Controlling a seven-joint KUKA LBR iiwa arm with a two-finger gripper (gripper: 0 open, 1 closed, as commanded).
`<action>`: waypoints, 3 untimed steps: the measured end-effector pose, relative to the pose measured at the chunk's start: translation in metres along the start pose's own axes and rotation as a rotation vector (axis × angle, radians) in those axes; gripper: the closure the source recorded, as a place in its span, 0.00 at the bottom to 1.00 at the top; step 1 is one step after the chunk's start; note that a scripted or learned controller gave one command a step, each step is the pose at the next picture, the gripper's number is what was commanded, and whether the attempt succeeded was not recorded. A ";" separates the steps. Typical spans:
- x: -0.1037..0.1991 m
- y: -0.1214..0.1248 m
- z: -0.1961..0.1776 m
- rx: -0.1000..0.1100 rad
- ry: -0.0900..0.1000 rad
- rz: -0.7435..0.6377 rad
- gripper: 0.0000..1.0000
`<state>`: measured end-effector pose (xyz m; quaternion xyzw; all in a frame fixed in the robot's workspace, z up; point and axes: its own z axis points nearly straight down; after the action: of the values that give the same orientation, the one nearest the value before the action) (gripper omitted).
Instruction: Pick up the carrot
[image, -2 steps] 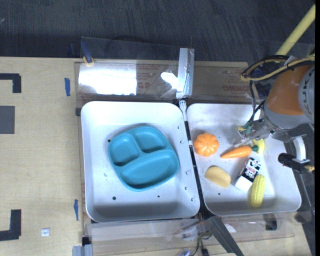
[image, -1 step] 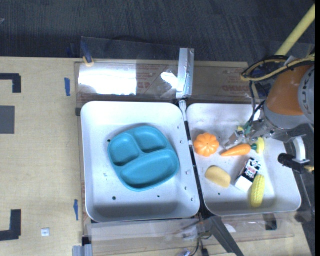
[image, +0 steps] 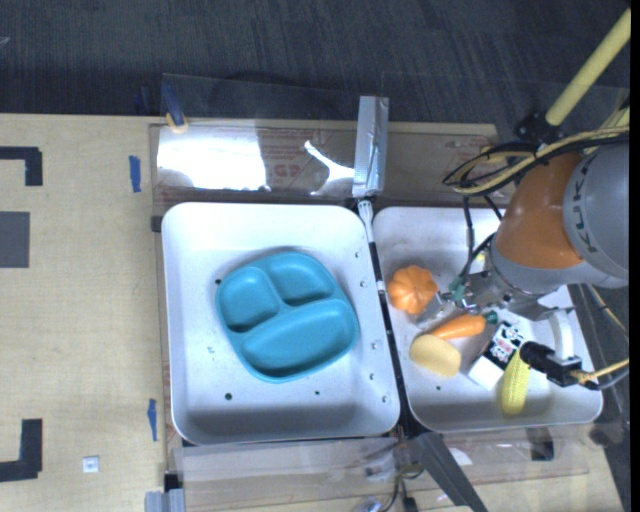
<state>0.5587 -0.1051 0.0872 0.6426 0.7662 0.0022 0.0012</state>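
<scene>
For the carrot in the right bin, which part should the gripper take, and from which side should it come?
Probably the middle of the carrot, from above. It lies flat, long and thin, so the fingers should close across its narrow width. The pumpkin and the yellow piece crowd its left end. The gripper is just above it.

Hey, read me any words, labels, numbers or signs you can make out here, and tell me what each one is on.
Nothing can be read.
Small white card with black marks in the right white bin, beside the orange carrot: too blurred to read.
Faint reddish print on the brown cardboard strip behind the bins: too blurred to read.
</scene>
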 end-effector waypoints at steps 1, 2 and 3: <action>-0.001 0.002 -0.012 -0.007 -0.003 0.002 1.00; -0.001 0.002 -0.011 -0.006 -0.003 0.002 0.00; 0.014 -0.028 -0.001 -0.003 -0.003 -0.040 0.00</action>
<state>0.5290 -0.0962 0.0876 0.6270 0.7790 0.0023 0.0036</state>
